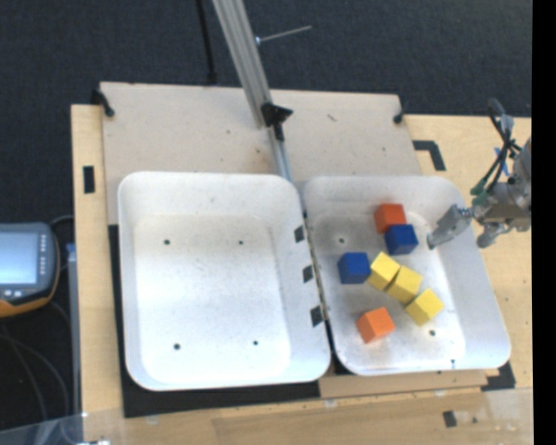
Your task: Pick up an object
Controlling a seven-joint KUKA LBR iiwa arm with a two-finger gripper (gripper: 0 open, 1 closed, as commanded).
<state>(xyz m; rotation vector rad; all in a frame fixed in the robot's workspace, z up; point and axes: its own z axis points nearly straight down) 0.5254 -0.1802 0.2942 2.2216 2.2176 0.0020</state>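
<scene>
Right bin (477, 327) w/ orange, blue, yellow cubes (390, 273).

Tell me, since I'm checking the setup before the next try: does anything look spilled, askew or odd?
Nothing stands out. All seven small cubes, such as the orange cube and the blue cube, lie inside the right shallow white bin, none over its rim. The gripper is at that bin's right edge.
</scene>
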